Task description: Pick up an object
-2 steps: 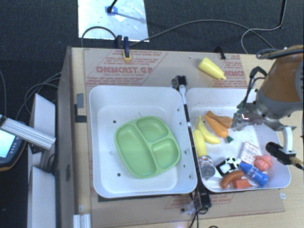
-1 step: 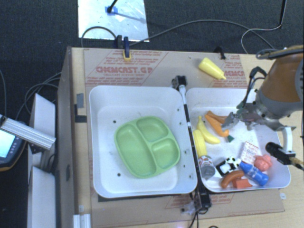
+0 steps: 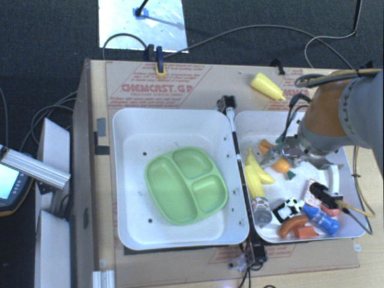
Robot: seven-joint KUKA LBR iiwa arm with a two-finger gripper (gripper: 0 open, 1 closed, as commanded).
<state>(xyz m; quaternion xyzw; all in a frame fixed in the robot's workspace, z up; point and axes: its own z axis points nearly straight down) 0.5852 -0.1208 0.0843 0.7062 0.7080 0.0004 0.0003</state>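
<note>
The right bin [image 3: 257,120] holds several small items. My gripper [image 3: 275,156] hangs low over its middle, at the end of the grey arm with the orange band [image 3: 327,113]. It sits between an orange piece [image 3: 264,144] and another orange piece [image 3: 282,167], just right of a yellow banana [image 3: 257,174]. Nearer the front lie a blue bottle [image 3: 321,218], a red sausage [image 3: 291,225], a small can [image 3: 261,210] and a black-and-white toy [image 3: 289,207]. I cannot make out anything held.
The left bin [image 3: 135,128] holds a green divided plate [image 3: 186,185]. A yellow object [image 3: 267,86] lies on the bench behind the right bin. Cables run across the back of the bench and along the right bin's right side.
</note>
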